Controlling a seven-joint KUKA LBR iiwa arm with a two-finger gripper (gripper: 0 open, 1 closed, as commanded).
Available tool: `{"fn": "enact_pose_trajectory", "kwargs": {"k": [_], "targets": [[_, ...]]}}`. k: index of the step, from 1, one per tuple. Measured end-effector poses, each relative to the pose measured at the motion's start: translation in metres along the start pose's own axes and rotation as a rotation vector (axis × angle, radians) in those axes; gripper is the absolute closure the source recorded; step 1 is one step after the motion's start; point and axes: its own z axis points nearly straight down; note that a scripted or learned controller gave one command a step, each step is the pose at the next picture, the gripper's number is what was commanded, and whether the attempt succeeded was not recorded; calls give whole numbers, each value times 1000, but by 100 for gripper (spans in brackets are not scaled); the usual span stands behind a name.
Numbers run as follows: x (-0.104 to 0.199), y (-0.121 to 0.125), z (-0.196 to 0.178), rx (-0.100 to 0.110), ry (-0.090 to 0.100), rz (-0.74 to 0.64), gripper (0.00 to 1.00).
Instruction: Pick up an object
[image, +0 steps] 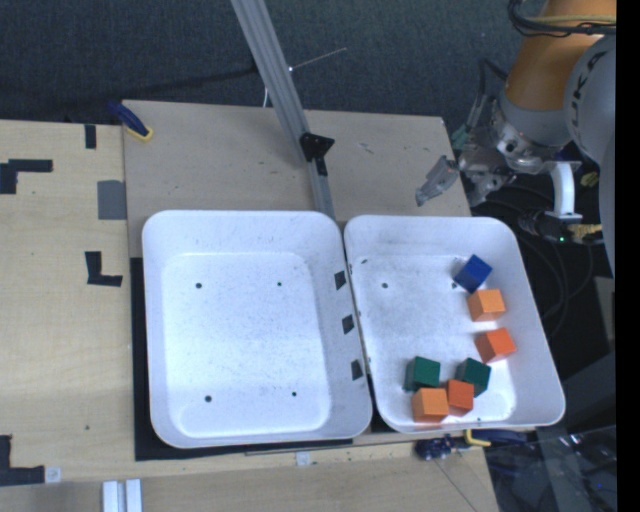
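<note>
Orange, green & blue blocks: you've got them all in rt bin (520, 250), blue block (474, 271) topmost. Gripper (437, 186) hangs over tabletop (390, 160) beyond bin; jaws' state can't tell, nothing between them

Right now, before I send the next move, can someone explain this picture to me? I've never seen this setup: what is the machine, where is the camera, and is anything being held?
The camera sits above the bench, looking down at a slant. The grey and orange machine at upper right is a robot arm; its gripper hangs above the bench just beyond the right bin, with nothing between its fingers. Two shallow white bins lie side by side. The right one holds a blue block, four orange blocks and two green blocks. The left bin sits beside it.
</note>
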Motion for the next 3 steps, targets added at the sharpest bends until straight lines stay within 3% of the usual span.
{"fn": "enact_pose_trajectory", "kwargs": {"k": [1,3], "targets": [[0,0,0,1,-1,1,0],[2,-2,130,7,0,1,0]]}}
